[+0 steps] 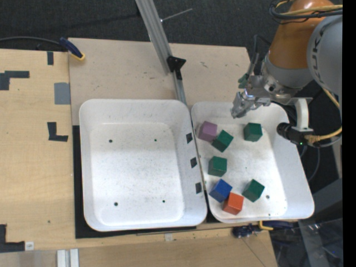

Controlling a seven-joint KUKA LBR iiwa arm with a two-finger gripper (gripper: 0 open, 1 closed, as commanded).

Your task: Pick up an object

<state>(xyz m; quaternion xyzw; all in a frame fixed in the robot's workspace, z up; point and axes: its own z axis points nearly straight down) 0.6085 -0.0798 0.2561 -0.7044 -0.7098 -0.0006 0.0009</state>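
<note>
Above right bin [295, 199], gripper [240, 111].

Seven blocks [218, 164] in right bin [292, 171] (left bin [89, 166] alongside)

Grey arm [328, 43], orange band, metal claw [240, 109]

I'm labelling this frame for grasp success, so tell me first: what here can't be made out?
- Gripper, camera view: too small and blurred to tell open from shut, or whether anything is held.
- Arm: cut off by the top and right edges.
- Orange block: its far side is hidden behind the blue block touching it.
- Right bin: near rim partly hidden by a clamp.
</note>
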